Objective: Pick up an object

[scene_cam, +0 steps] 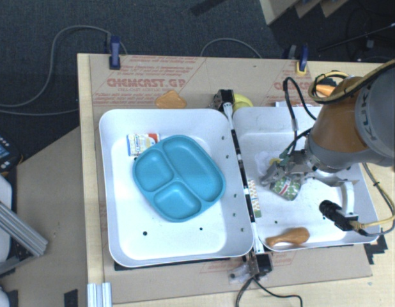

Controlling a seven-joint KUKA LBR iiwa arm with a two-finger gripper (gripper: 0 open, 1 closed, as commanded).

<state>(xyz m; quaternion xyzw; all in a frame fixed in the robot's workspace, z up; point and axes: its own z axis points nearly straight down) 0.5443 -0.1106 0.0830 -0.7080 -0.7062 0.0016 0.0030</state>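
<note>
Arm's reaching in from the right, bent low over the right bin [274,123]. The gripper [282,171] sits right on a crumpled packet [286,185]; grip state's anyone's guess. Blue divided plate [177,176] fills the left bin [114,171].

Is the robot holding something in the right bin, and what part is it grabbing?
It cannot be told. The end effector sits right over a crumpled green and red packet in the right bin, but the arm hides any grip.
</note>
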